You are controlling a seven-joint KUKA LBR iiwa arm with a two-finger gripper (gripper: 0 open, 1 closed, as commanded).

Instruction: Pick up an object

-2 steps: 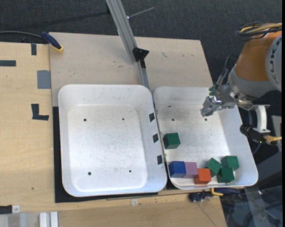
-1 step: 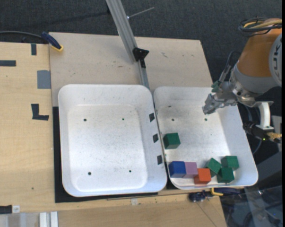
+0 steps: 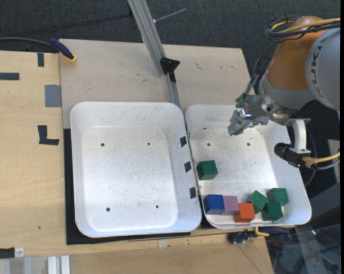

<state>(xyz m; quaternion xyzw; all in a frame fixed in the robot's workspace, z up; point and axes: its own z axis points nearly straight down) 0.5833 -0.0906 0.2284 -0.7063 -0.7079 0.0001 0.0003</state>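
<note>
Camera view: the gripper (image 3: 238,124) hangs over the far part of the right bin (image 3: 217,114), well apart from the blocks, and whether its fingers are apart or together cannot be told. A lone green block (image 3: 207,169) lies mid-bin, while the others crowd the near right corner. A grab into that cluster risks nudging neighbours or snagging the bin's rim.

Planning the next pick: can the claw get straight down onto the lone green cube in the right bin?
Probably yes. The green cube sits apart from the other blocks, with bare bin floor around it, and the claw hovers above the same bin.
</note>
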